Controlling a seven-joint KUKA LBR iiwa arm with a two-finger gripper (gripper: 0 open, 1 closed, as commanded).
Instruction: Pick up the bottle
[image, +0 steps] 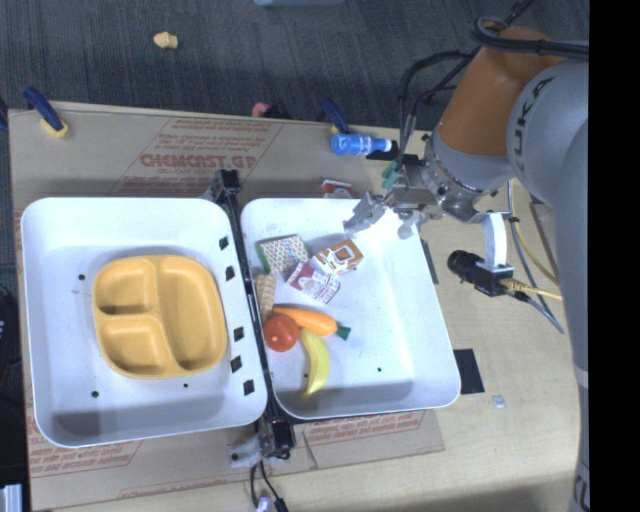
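Note:
A small blue bottle (358, 145) with a pale cap lies on its side on the cardboard just behind the right bin's (430, 330) far rim. My gripper (385, 219) hangs over that bin's far edge, a little in front of the bottle and to its right. Its two fingers are spread apart, open, with nothing between them. The gripper and the bottle do not touch.
The right bin holds a carrot (308, 320), a tomato (281, 335), a banana (317, 363), a cone (266, 292) and small printed boxes (318, 270). A yellow divided plate (160, 315) lies in the left bin. Blue clamps (334, 114) grip the cardboard's far edge.

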